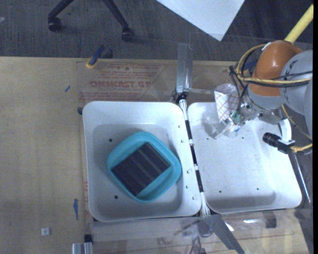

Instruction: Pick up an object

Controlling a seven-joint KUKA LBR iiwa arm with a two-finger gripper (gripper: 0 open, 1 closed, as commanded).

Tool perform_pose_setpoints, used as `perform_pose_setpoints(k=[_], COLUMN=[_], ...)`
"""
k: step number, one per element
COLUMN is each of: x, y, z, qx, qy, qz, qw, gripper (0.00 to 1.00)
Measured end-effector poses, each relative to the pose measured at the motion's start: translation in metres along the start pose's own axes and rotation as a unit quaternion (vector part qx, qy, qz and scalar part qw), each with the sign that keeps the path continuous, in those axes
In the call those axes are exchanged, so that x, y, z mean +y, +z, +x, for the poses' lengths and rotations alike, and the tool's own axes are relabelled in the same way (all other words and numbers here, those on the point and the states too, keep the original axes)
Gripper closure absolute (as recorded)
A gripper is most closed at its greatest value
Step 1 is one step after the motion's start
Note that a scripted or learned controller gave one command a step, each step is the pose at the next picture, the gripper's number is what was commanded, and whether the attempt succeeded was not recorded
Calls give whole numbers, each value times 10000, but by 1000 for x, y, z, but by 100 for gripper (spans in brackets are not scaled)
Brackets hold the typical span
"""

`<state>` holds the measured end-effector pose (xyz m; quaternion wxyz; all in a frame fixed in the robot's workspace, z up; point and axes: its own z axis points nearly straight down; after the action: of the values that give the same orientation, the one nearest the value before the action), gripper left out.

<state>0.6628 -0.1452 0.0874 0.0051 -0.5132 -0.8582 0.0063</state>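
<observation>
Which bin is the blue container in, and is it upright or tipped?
Left bin. The blue container sits flat on its floor, open side up, dark ribbed insert showing inside.

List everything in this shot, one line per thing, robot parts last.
Left bin: one, white, on the bench's left side.
Right bin: one, white, touching the left bin.
Blue container: one, light blue with a dark ridged inside, in the left bin.
Clear packet: one, see-through with a red grid print, at the right bin's far edge.
Bench: one, tan.
Chair base: one, black, on the floor beyond the bench.
Arm: one, grey with an orange band, over the right bin's far right corner.
</observation>
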Motion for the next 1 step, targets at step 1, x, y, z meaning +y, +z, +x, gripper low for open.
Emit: perform_pose_setpoints(k=[1], x=[-2], y=[0], z=[-4], qx=[34], qy=[-128], qz=[-4], qw=[9999], gripper=[0])
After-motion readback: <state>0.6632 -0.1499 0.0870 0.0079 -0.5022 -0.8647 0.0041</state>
